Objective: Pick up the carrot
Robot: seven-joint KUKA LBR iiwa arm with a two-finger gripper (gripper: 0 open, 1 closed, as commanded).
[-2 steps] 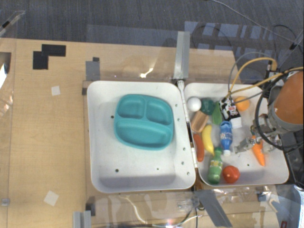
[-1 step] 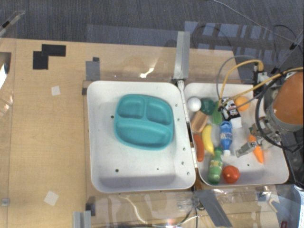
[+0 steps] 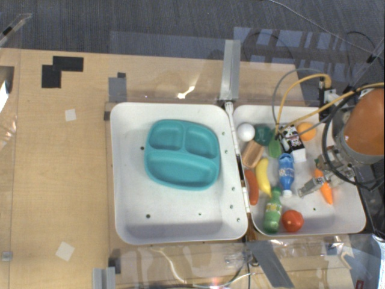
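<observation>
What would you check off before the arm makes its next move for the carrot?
1. Carrot located: ok. The carrot lies in the right bin, near its right side.
2. Pincer near the carrot: ok. The pincer sits right beside it, on its left.
3. Carrot between the pincer's tips: cannot tell; the view is too small and cluttered there.
4. Neighbours out of the way: ok. The water bottle and tomato lie apart from the carrot.
5. Cables free: cannot tell. The yellow cable loops above the bin.
6. Drop spot ready: ok. The teal plate sits in the left bin.
</observation>
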